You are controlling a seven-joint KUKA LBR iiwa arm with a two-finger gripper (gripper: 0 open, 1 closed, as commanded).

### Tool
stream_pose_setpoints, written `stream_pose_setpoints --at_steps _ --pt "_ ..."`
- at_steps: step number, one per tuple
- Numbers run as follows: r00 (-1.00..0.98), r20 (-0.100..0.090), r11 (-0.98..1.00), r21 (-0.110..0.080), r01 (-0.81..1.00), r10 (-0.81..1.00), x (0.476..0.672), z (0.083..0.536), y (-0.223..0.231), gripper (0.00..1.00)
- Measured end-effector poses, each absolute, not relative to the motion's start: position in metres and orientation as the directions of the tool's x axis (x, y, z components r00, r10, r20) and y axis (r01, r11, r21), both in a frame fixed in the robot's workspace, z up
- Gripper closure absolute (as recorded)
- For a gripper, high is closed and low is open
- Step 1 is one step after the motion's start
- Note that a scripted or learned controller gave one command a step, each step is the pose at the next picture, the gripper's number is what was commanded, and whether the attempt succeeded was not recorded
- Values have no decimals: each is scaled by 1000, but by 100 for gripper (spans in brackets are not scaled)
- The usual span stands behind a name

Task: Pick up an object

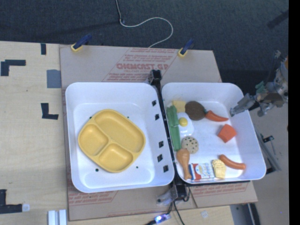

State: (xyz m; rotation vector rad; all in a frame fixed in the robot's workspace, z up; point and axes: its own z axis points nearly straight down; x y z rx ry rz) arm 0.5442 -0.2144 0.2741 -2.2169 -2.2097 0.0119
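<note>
The left bin (70,125) holds 1 yellow 3-compartment tray (111,139), while the right bin (251,139) holds about 9 toy foods: 1 brown mushroom-like piece (195,109), 1 carrot (216,117), 1 orange block (227,133), 1 sausage (232,162), 1 corn cob (218,168), 1 drumstick (183,159), 1 cookie (190,145), 1 green pod (174,128) and 1 small carton (202,171). The gripper (243,106) hangs over that bin's right rim above the food, its 2 fingers seemingly parted and holding nothing, though it is small and blurred.

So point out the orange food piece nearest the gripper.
The carrot, by the right bin's upper right; the orange block and sausage lie farther from the gripper.
</note>
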Motion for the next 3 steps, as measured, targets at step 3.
stream_pose_setpoints --at_steps 3 --pt "-2 1 2 -5 1000 1000 545 177 -209 0"
